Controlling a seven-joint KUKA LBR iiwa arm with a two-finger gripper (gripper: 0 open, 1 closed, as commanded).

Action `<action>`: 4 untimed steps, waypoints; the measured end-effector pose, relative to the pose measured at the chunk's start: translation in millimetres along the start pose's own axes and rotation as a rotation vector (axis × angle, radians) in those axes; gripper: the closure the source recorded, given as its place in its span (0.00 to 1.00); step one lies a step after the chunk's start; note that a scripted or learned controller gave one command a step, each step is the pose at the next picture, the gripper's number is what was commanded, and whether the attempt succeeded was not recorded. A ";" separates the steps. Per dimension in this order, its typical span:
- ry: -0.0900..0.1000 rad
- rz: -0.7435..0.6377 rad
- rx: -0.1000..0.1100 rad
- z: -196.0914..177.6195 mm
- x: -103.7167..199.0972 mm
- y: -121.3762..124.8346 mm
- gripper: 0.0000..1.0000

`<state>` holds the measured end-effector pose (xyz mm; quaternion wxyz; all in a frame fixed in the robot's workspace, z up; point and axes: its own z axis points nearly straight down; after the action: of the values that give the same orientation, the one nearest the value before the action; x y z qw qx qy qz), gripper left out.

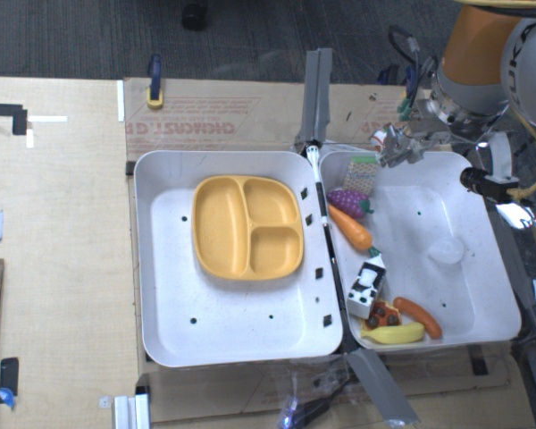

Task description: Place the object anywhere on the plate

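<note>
Lying at the right bin's (482,239) near edge are a banana (395,333) and sausage (419,317); carrot (350,228) and grapes (347,202) are sitting farther back. Beside that bin, the yellow plate (247,227) is resting. Gripper (395,146) is hovering over its far rim.

Red upside-down print on the cardboard sheet (205,114) perhaps reads "CHEMCO"

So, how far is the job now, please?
Nothing looks done yet: the yellow plate in the left bin has no object on it. The hand is above the far edge of the right bin, apart from the toys. The carrot, grapes, banana and others lie there, waiting to be picked and placed.
</note>
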<state>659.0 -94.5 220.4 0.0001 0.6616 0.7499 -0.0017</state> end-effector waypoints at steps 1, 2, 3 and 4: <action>0.000 0.000 -0.001 -0.1 0.0 0.1 0.00; 0.002 0.020 -0.002 128.9 -20.7 -59.5 0.00; 0.002 0.025 -0.003 119.5 -22.1 -59.6 1.00; 0.000 0.054 -0.004 17.4 -38.6 -15.4 1.00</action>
<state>648.5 -134.8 203.1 0.0014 0.6817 0.7316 -0.0003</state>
